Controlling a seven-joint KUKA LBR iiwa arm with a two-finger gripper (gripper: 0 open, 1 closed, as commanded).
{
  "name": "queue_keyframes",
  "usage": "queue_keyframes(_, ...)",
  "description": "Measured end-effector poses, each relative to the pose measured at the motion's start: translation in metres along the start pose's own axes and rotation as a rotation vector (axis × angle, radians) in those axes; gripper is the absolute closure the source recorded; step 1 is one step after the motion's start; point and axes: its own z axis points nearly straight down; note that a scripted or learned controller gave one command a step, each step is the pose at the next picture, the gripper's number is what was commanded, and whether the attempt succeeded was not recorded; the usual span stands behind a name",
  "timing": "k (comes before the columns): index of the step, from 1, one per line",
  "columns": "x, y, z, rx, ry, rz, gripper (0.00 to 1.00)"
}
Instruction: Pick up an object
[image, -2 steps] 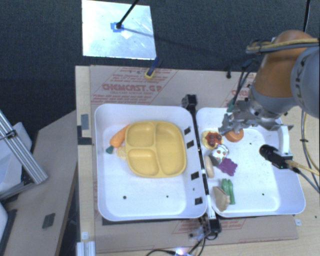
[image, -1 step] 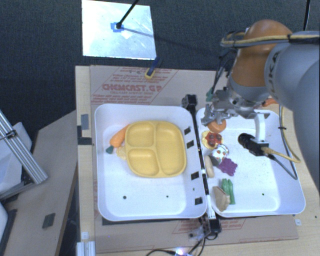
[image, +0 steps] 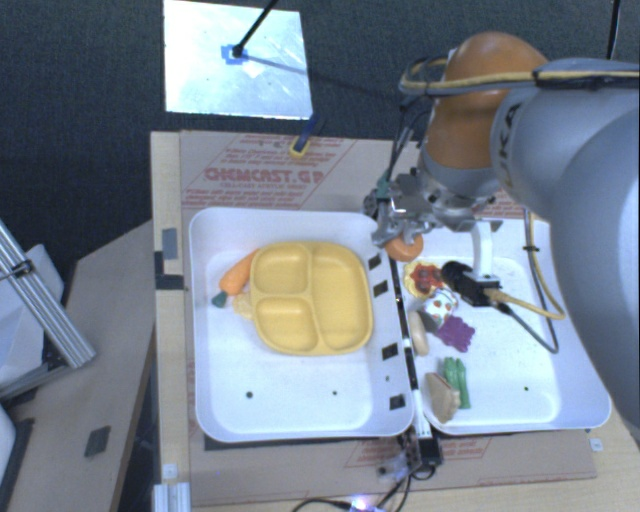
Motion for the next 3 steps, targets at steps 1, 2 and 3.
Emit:
queue_keyframes(1, -0.011, 0.002, 0.006, 0.001, -0.003, 0.009, 1.00)
queue_keyframes(2, -0.005, 0.016, -0.006, -0.001, -0.001, 0.004, 1.00)
queue_keyframes(3, -0.008, 0.008, 0.013, 0.002, -0.002, 0.008, 1.00)
